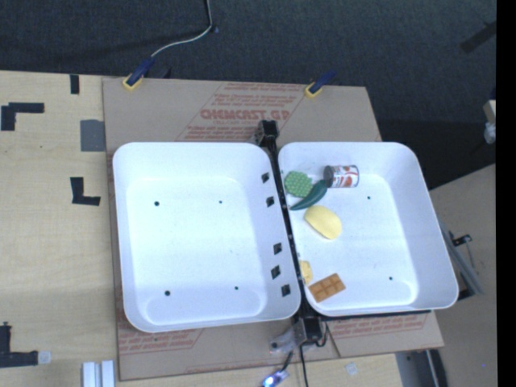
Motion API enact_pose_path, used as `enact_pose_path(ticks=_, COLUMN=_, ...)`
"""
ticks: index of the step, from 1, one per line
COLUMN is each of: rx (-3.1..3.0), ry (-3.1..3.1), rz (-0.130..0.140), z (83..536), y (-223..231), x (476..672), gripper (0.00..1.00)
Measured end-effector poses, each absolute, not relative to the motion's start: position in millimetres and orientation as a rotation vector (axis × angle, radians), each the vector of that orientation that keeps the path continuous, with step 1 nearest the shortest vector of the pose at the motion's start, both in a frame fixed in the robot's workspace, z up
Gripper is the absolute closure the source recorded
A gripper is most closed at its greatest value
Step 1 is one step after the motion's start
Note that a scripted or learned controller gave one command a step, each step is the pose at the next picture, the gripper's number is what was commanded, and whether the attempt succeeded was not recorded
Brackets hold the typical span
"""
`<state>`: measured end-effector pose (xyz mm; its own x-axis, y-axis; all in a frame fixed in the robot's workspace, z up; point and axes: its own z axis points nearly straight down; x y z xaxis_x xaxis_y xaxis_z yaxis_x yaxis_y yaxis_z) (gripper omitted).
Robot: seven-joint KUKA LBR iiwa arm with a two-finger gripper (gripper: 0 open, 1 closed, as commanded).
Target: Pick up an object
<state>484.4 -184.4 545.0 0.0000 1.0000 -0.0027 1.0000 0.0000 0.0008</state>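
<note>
- Two shallow white bins are seen from the camera view, set side by side on a brown cardboard sheet [242, 111]; both have rounded corners and smooth, matte floors marked by a few small dark dots.
- The left bin [145, 297] and the right bin [427, 216] are joined along their inner rims by a row of small black clips [278, 248].
- In the right bin, near the shared rim, a small can [342, 176] with a red and white label is laid on its side.
- Just beside the can, a round green piece with a dotted texture [297, 183] is found, touched by a dark green curved strip [310, 195].
- A smooth yellow oval object [323, 222] lies below these, apart from them.
- A flat brown rectangle scored into squares [326, 286] rests by the near wall, with a small yellow piece [305, 271] tucked against the inner rim.
- The cardboard is laid on a pale wooden bench [48, 240] bearing black tape marks; two yellow-and-blue clamps [137, 74] are fixed at its far edge.
- Dark carpet [322, 22] is seen beyond, crossed by a thin cable [193, 35].
- Red printing on the cardboard is read as "CHEMCAST"; the rest is too small to read.
- The claw's state cannot be told.
</note>
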Motion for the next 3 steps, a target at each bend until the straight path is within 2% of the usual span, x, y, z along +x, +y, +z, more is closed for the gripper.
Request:
enact_pose_path(ticks=1, rx=2.218, ry=2.218, rz=-0.002, z=555.6, y=-184.5, x=484.9, gripper=1.0)
enact_pose_path(ticks=2, rx=2.215, ry=2.246, rz=-0.011, z=439.0, y=-54.4, x=483.3, gripper=1.0)
enact_pose_path(ticks=3, rx=2.222, ry=2.238, rz=-0.016, z=305.8, y=7.6, x=495.9, gripper=1.0)
